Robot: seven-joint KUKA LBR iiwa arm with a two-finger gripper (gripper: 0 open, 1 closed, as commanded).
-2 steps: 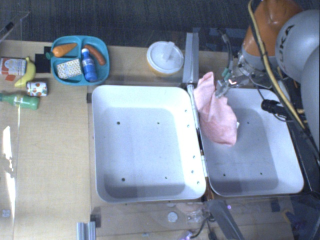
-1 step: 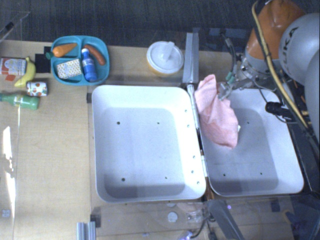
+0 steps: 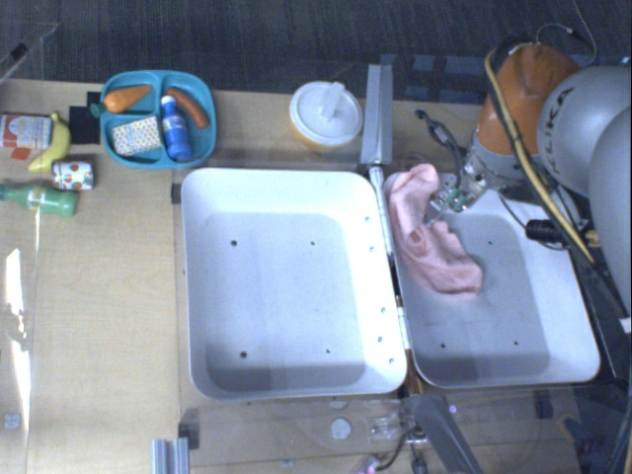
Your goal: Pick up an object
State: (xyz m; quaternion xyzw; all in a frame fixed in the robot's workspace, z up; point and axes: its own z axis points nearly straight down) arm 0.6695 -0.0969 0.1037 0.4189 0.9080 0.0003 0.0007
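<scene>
I am reading the scene starting at the point furthest from the fingers (image 3: 446,201). Well away from them, across the desk (image 3: 99,314), a blue tray (image 3: 202,97) of small items is sitting outside both bins, so I am judging it to be out of play. The farther bin (image 3: 281,284) is lying between that tray and the fingers and is offering no target. The pink cloth (image 3: 439,260) is lying crumpled in the nearer bin (image 3: 513,314), against the wall shared with the farther bin. Its upper fold is touching the fingers and the rest is trailing below them. I am treating it as the pick target because it is the one thing within reach. I cannot tell whether the fingers are wide or narrow. The arm (image 3: 583,136) is reaching in behind them.
</scene>
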